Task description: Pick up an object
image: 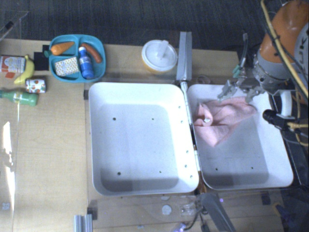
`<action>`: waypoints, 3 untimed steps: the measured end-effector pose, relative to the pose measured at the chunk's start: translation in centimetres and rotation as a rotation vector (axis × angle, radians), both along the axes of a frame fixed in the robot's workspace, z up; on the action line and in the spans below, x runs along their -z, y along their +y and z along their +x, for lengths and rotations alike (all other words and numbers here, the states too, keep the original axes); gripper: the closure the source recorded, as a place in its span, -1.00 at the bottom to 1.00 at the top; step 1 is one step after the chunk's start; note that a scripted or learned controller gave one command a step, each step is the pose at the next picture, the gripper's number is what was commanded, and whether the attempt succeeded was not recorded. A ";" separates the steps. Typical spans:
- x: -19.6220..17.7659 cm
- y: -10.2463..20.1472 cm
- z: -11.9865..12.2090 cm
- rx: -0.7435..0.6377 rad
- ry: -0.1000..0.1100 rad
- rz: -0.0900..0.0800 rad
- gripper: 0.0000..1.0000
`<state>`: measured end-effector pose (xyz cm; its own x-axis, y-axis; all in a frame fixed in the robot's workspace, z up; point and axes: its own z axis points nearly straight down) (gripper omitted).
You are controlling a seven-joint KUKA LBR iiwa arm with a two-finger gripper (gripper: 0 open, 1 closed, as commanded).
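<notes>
A crumpled pink cloth [219,120] lies in the upper left part of the right bin [270,173]. My gripper [237,94] hangs at the cloth's far right corner, just above it. Its two fingers [225,93] stand spread apart, open, with nothing visibly held between them. The cloth's corner reaches up under the gripper, and I cannot tell whether the tips touch it.
The left bin [140,139] sits beside the right one, with a metal divider [183,57] behind them. On the bench at the back stand a white lidded cup [159,55], a blue tray of toy food [77,58], a banana [25,70], a can [35,85] and a green bottle [19,97].
</notes>
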<state>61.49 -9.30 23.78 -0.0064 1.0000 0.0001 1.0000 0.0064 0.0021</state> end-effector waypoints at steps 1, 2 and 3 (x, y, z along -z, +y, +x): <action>-5.2 -3.7 -0.1 0.099 -0.002 -0.001 -1.00; -1.5 -2.5 -1.3 0.059 0.000 0.000 -1.00; 13.2 -5.8 -2.4 -0.073 0.002 0.000 -1.00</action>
<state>59.12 -15.10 10.60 -0.0791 0.9969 0.0004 0.9969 0.0791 -0.0003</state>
